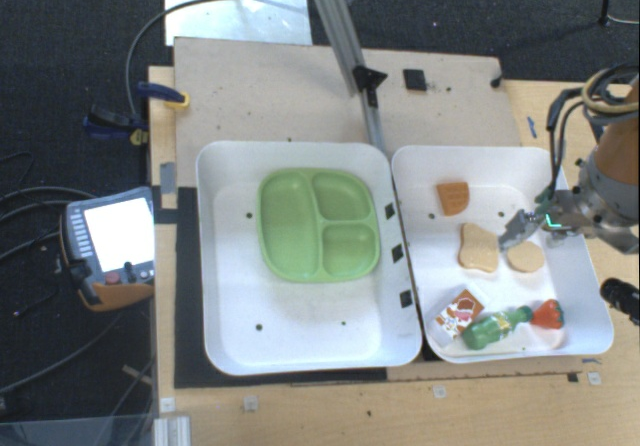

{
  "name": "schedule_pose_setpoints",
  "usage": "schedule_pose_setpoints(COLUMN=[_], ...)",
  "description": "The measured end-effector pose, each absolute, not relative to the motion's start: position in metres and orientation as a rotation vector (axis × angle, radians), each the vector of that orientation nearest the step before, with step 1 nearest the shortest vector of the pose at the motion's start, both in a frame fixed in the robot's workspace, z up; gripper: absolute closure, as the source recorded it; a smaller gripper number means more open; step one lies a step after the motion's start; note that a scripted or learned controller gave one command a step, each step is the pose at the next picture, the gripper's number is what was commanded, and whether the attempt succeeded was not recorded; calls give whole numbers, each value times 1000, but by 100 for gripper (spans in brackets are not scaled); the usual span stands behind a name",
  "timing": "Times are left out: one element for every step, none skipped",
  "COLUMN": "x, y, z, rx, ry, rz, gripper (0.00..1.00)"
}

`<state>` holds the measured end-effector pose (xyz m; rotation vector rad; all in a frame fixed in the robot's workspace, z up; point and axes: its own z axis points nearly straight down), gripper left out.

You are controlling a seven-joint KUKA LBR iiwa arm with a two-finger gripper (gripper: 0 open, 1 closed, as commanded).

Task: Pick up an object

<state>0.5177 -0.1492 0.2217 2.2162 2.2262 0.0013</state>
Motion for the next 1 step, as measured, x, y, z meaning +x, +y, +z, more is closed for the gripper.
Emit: schedule_pose_setpoints(x=[518], y=[-149], z=[222], rx=[2216], ry=[2226], rz=[2], gripper=[0])
